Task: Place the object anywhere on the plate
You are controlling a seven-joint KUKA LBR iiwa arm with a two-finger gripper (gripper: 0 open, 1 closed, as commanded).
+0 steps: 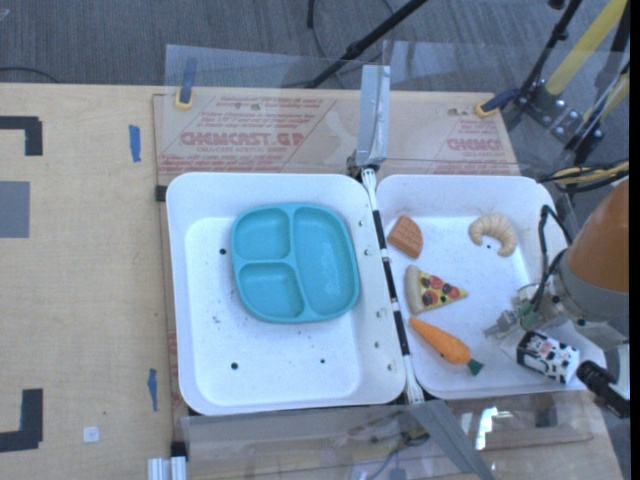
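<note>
Desk (80, 298): pale wood, carrying two shallow white bins side by side, seen from above at a slant.
Left bin (200, 368): holds a teal plate (296, 262) with three compartments, lying flat toward the bin's far half; nothing rests on it.
Right bin (455, 193): holds four toy foods, well apart from the plate and across the divider from it.
Bread piece (405, 236): a brown slice at the far left of the right bin, just beside the divider.
Croissant (495, 233): pale tan, curved, at the far right of that bin.
Pizza slice (430, 290): lies in the middle of the bin, its point aimed right.
Carrot (442, 341): orange with a green tip, lying at a slant near the bin's near edge, just nearer than the pizza slice.
Arm (605, 258): grey with an orange band, reaching in from the right over the right bin's right edge.
Gripper (522, 316): low over the right side of the right bin, to the right of the carrot and pizza slice; whether the jaws are wide or narrow cannot be told, and no food shows between them.
</note>
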